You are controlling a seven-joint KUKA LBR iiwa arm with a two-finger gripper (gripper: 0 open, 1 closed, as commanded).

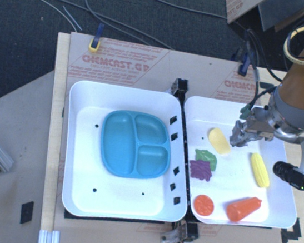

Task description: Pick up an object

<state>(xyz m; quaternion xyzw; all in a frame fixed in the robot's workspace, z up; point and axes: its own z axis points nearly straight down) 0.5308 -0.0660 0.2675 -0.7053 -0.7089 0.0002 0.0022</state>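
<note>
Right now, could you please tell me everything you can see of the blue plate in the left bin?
The blue plate is a rounded rectangle of what looks like smooth plastic, split into three compartments: one long section at its left and two smaller ones at its right. It lies flat and face up, slightly turned, near the middle of the left bin. Nothing sits in its compartments, and it touches the bin floor alone.

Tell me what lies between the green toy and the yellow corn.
Bare white bin floor separates the green toy from the corn in the camera view.
</note>
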